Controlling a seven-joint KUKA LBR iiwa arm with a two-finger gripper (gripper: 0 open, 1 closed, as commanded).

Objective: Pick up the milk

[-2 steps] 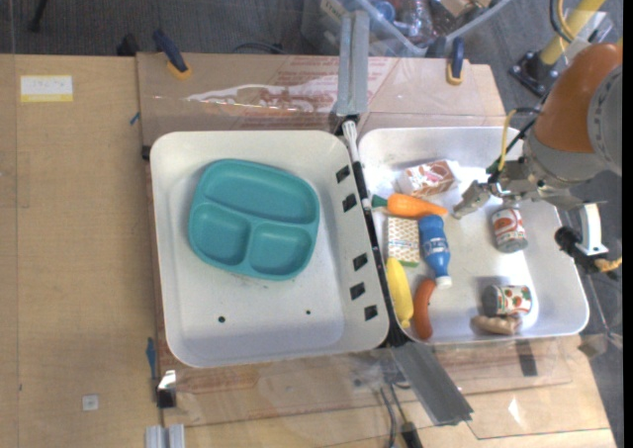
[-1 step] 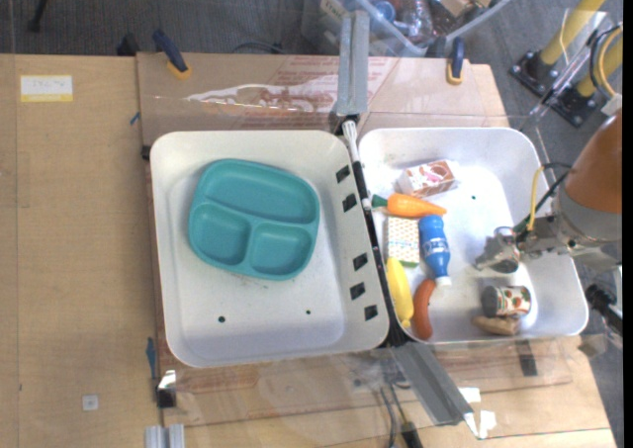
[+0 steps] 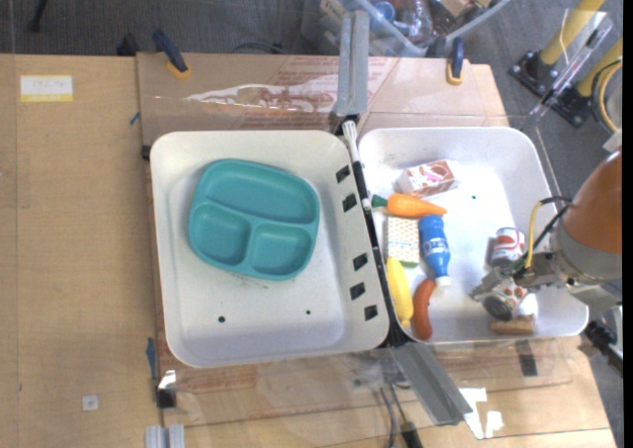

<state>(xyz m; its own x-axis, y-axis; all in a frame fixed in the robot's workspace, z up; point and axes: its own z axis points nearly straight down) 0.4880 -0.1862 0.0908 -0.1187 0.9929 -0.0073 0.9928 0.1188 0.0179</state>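
Milk (image 3: pixel 427 178), the small pink-and-white carton, lies tilted at the far side of the right bin (image 3: pixel 514 144). Just in front of it I see a carrot (image 3: pixel 416 206), then a blue bottle (image 3: pixel 433 248), a banana (image 3: pixel 397 284) and a sausage (image 3: pixel 422 307) crowded along the divider. My gripper (image 3: pixel 506 290) sits low in the near right corner by a can (image 3: pixel 505 246); I cannot tell its opening. Bare white floor separates them. A teal tray (image 3: pixel 255 219) fills the left bin (image 3: pixel 178 337) on the brown desk (image 3: pixel 69 238).

No legible text, labels or numbers anywhere.
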